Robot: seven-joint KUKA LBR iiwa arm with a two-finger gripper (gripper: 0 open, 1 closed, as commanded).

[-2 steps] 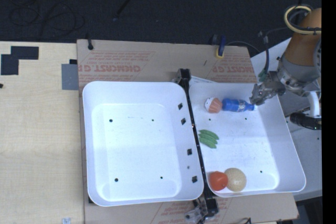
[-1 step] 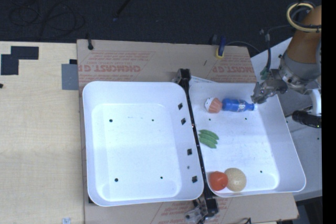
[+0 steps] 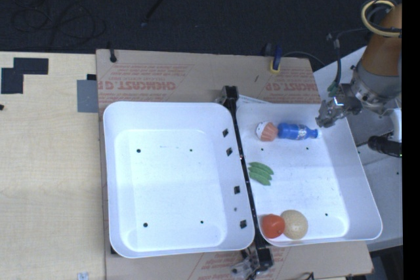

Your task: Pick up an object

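The right bin [image 3: 341,174] holds a blue bottle [image 3: 295,132] lying on its side near the far wall, with a small orange and white piece [image 3: 266,132] touching its left end. A green pea pod [image 3: 260,172] lies left of the bin's middle. At the near wall a red tomato-like ball [image 3: 273,226] sits against a beige ball [image 3: 294,223]. My gripper [image 3: 327,116] hangs over the bin's far right corner, just right of the blue bottle. Nothing shows between its fingers.
The left bin [image 3: 125,141] stands beside the right one, with a black clamp strip [image 3: 237,160] along the shared edge. Both rest on a cardboard sheet [image 3: 170,79]. Cables and a yellow clip [image 3: 275,64] lie behind the bins.
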